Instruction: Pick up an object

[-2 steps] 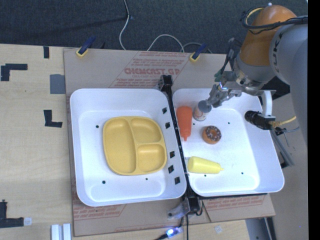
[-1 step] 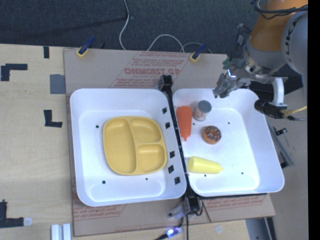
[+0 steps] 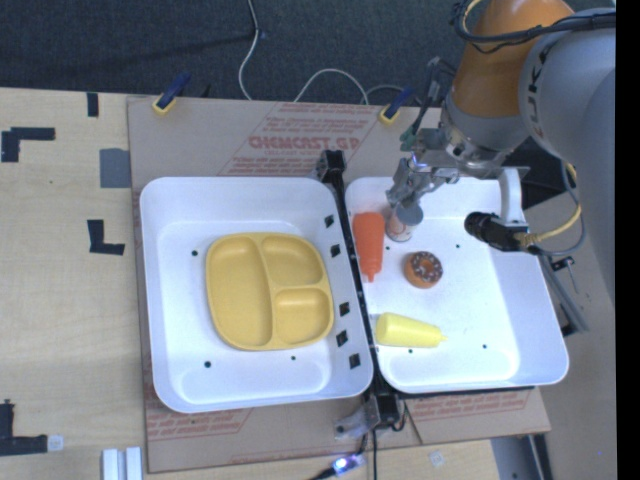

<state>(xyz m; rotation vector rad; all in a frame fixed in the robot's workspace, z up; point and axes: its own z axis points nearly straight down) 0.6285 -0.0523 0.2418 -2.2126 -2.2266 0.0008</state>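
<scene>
Toy carrot (image 3: 369,244) lies in right bin (image 3: 520,363) against divider, end effector (image 3: 403,216) low just beside its top. Grip state: cannot tell. Risk: contact glances off, carrot rolls; doughnut (image 3: 423,269), yellow cone (image 3: 407,331) nearby.

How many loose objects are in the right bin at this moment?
3: an orange carrot along the left wall, a donut mid-bin, a yellow cone near the front. The end effector may hide something.

One fixed camera above the bench (image 3: 60,268), looking down aslant on both bins (image 3: 170,298); my arm (image 3: 560,78) enters from right.
</scene>
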